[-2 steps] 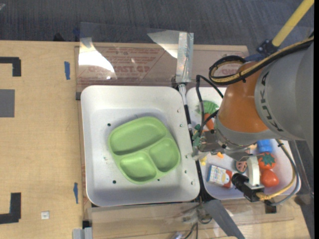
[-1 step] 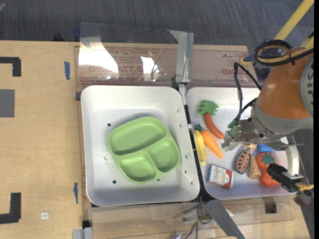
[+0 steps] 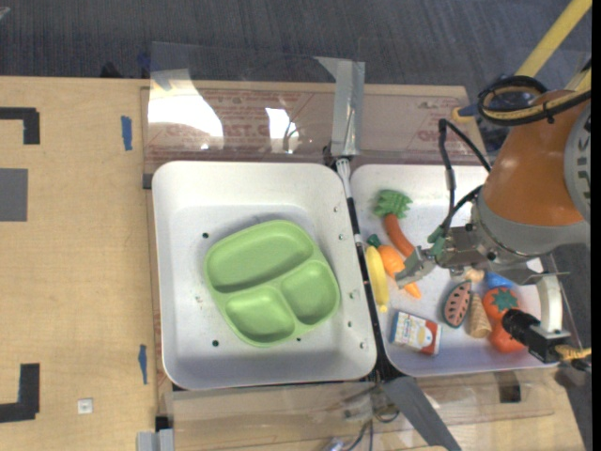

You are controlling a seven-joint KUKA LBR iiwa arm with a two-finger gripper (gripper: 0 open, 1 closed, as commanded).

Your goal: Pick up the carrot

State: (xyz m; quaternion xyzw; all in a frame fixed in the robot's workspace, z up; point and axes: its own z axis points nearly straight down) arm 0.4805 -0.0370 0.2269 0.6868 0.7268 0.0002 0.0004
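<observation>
a view from above and at a slant shows a tan worktop (image 3: 75,280) carrying two shallow white bins side by side. the left bin (image 3: 178,205) holds a light green plate (image 3: 272,280) with three compartments, sitting tilted near the bin's middle. the right bin (image 3: 423,178) holds a scatter of toy foods. the carrot (image 3: 395,222), orange with a leafy green top, lies in the upper left part of this bin, its green end pointing toward the far rim and its orange body slanting down toward the bin's centre. just to its left, along the wall shared with the other bin, lies a yellow banana (image 3: 377,276) with a small orange piece (image 3: 392,259) touching it. a small white and red carton (image 3: 415,333) rests near the front rim. a watermelon slice (image 3: 456,303) lies right of centre, and a red strawberry-like piece (image 3: 501,303) with a green top sits further right, beside a red tomato-like piece (image 3: 507,338). the grey arm with its orange band (image 3: 540,181) reaches in from the right, over the right bin. the jaws (image 3: 420,264) sit low over the middle of the right bin, just below the carrot's orange tip and beside the small orange piece. it is not possible to tell whether the jaws are parted or closed, or whether anything is between them.
</observation>
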